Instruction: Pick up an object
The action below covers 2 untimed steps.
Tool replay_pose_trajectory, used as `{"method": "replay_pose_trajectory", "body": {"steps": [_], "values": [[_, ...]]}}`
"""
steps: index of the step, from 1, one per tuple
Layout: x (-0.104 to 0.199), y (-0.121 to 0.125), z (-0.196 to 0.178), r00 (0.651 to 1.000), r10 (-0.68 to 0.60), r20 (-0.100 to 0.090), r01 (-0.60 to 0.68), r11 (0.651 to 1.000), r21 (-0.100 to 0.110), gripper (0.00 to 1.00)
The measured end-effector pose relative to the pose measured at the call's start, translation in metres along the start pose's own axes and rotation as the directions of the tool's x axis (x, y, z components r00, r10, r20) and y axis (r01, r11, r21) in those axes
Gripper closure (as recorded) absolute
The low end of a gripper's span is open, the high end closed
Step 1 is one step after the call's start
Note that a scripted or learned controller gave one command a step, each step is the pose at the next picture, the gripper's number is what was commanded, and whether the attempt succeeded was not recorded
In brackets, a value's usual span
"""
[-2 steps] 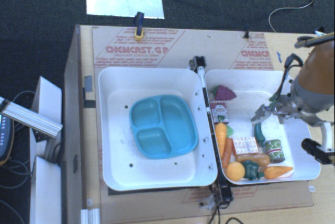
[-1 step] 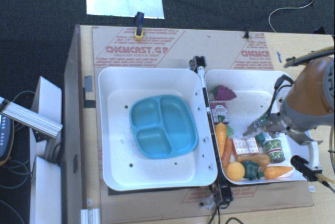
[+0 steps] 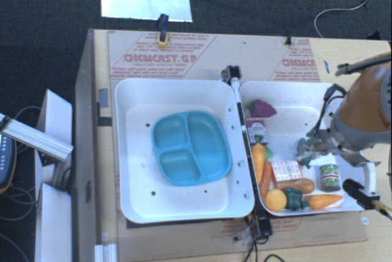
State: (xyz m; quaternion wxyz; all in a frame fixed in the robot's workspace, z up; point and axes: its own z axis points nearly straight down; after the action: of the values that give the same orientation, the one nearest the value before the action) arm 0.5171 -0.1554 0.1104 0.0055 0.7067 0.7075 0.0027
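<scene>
- Gripper (image 3: 310, 153) low over right bin (image 3: 288, 98), near its right side; can't tell if open or shut, nothing seen held.
- Green-labelled can (image 3: 329, 176) just beside gripper, twd bin's front-right corner.
- Front of right bin: carrots (image 3: 258, 160), checkered box (image 3: 285, 170), orange ball (image 3: 275, 199), bread roll (image 3: 297, 185).
- Purple item (image 3: 262, 109) nr bin's back-left.
- Left bin (image 3: 138, 108): blue 3-section tray (image 3: 191, 147), centred.

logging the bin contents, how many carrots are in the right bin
3. One carrot lies along the right bin's left wall, a second carrot slants just beside it, and a third carrot lies at the front edge. The arm covers part of the bin, so more may be hidden.
</scene>
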Motion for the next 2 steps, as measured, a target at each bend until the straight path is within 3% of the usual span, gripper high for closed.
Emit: {"method": "replay_pose_trajectory", "body": {"steps": [1,2], "values": [[-0.023,-0.013,-0.078,1.000,0.001,-0.002,-0.001,1.000,0.007,1.00],[0.007,0.059,-0.091,1.000,-0.002,-0.004,0.002,1.000,0.008,1.00]]}}
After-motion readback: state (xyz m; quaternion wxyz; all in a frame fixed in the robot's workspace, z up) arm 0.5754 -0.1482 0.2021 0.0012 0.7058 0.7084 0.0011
